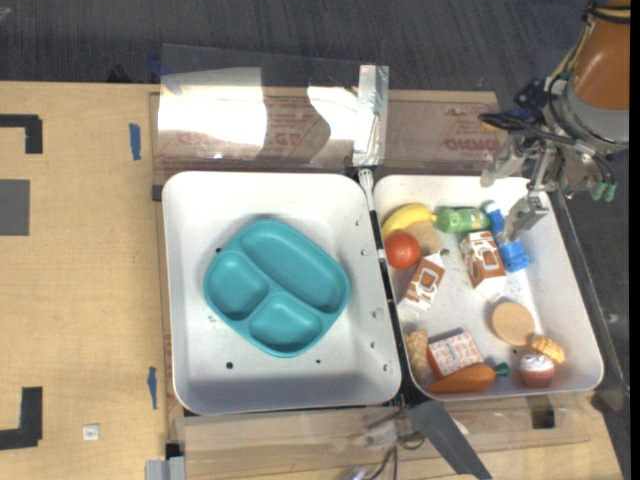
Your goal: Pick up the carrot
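Carrot (462, 378) lying along right bin's (585, 313) front wall, long axis left-right, green top toward the right. Gripper (527, 211) above far end; finger spacing impossible to tell

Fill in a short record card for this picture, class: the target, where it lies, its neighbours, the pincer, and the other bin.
target: carrot, orange, lying flat
location: right bin, near its front edge
neighbours: small red-and-white box just behind it; red-and-white round piece to its right
pincer: pincer hangs over the bin's back right part, far from the carrot, holding nothing
other contents: banana, tomato, green item, tan disc
left bin: left bin holds a teal divided plate
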`<action>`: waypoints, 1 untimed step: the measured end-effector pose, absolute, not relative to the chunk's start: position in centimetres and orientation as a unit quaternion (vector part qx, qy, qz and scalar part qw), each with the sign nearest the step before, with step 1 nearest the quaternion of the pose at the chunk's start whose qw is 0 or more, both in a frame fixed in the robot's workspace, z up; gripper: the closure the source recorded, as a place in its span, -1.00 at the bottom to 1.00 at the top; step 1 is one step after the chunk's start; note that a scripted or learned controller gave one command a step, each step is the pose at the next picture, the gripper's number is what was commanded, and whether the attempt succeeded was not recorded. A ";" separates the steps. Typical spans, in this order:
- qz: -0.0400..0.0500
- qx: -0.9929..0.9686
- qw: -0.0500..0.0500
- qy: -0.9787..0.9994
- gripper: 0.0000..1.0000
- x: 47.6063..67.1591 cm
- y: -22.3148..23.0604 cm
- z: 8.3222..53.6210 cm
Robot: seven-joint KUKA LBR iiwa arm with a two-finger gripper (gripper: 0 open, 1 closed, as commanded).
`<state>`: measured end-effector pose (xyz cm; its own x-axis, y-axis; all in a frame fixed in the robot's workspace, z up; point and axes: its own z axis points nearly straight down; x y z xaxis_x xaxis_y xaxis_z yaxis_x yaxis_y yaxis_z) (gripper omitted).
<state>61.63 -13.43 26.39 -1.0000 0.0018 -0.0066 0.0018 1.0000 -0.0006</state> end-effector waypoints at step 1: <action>0.000 0.094 -0.001 0.996 -1.00 51.4 -15.9 17.7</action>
